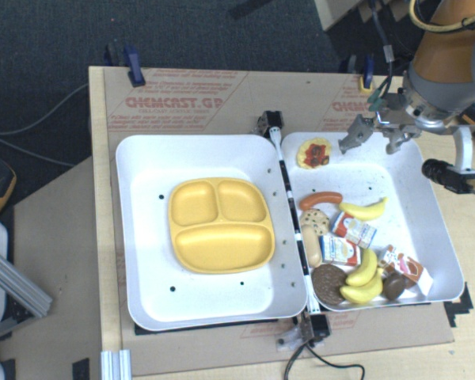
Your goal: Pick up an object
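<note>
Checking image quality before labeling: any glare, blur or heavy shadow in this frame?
Camera view: lighting even, shadows soft; the white bins run bright, near blown out, with little surface detail; the yellow tray shows mild sheen; the gripper looks slightly soft; small toy food is low in detail, labels unreadable.

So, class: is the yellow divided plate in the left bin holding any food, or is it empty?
Empty. All three compartments of the yellow divided plate show bare yellow; the toy food lies in the right bin instead.

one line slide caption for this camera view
Open gripper hovers above the toy-food bin, with the yellow divided plate in the left bin.
</note>
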{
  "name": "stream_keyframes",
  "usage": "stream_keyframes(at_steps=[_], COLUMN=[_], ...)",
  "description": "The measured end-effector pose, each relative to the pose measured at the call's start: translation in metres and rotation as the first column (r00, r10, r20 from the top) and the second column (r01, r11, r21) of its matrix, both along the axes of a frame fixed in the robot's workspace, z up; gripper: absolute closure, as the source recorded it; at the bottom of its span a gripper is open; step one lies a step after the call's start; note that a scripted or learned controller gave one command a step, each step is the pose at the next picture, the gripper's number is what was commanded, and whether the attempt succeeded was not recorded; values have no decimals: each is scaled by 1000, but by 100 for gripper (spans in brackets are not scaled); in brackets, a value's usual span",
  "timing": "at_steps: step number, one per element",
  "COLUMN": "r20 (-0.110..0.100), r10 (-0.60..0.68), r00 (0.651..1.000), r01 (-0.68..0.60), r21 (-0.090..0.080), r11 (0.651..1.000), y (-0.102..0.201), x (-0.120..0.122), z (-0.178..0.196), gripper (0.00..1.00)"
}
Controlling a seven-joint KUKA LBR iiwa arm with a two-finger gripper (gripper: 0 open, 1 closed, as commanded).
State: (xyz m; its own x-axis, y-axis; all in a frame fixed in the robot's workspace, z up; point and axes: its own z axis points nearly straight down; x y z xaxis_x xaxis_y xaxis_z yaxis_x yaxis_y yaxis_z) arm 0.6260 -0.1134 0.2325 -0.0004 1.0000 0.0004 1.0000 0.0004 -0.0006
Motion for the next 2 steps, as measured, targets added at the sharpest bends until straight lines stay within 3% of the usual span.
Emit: stream_keyframes(at_steps=[1, 2], r20=[-4, 9], r10=[-3, -2], r00=[1000, 1000], r01=[3, 2], r21=[3, 1], r11=[1000, 1000], y=[3, 3], x=[-62, -58], z=[-150, -134], gripper=[0, 100])
